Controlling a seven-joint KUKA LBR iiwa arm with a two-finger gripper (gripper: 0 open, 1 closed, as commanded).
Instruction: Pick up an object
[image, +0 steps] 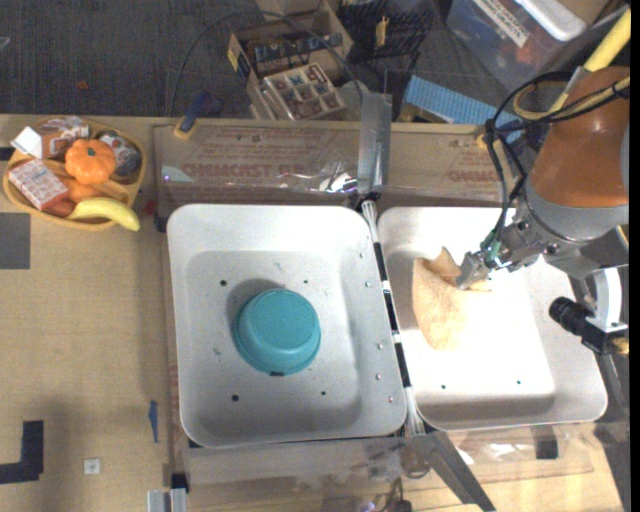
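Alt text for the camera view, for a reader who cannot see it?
The arm's tool is down in the right bin, at the upper end of a flat tan object. A teal bowl sits upside down in the left bin.

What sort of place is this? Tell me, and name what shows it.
Most likely a robotics lab bench set up for grasping trials. Two shallow white bins sit side by side, the left bin holding a teal bowl, the right bin a tan flat object. The gripper reaches in there, and cables and boxes clutter the floor behind.

Glossy plastic teal bowl (278, 331); tan piece (440, 305) looks matt, perhaps cloth.
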